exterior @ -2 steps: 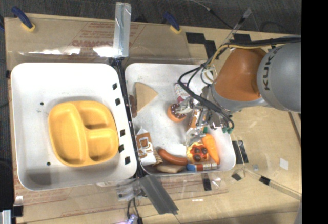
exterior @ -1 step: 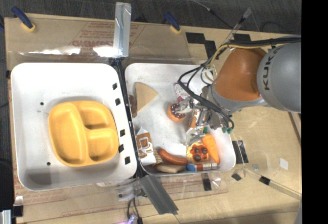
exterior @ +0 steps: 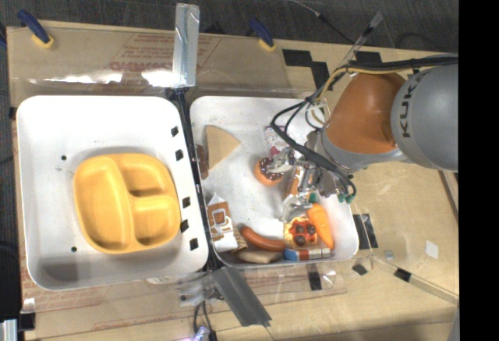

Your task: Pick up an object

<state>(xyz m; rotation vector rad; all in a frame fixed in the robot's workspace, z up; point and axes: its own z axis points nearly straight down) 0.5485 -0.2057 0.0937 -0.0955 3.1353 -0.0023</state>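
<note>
My gripper (exterior: 300, 190) reaches down into the right bin (exterior: 234, 109) from the right, under the orange band of the arm. Its tip hangs just above the toy food at the bin's front right: an orange carrot (exterior: 320, 225) and a pizza-like piece (exterior: 300, 232). A chocolate donut (exterior: 270, 169) lies just left of the gripper. A tan wedge (exterior: 221, 145) sits at the bin's back left. A sausage (exterior: 260, 238) and a small carton (exterior: 219, 221) lie along the front wall. Nothing shows between the fingers.
The left bin (exterior: 47, 121) holds a yellow divided tray (exterior: 125, 200). Cables loop around the wrist above the donut. A clamp and tape mark the divider between the bins. Brown bench surrounds both bins.
</note>
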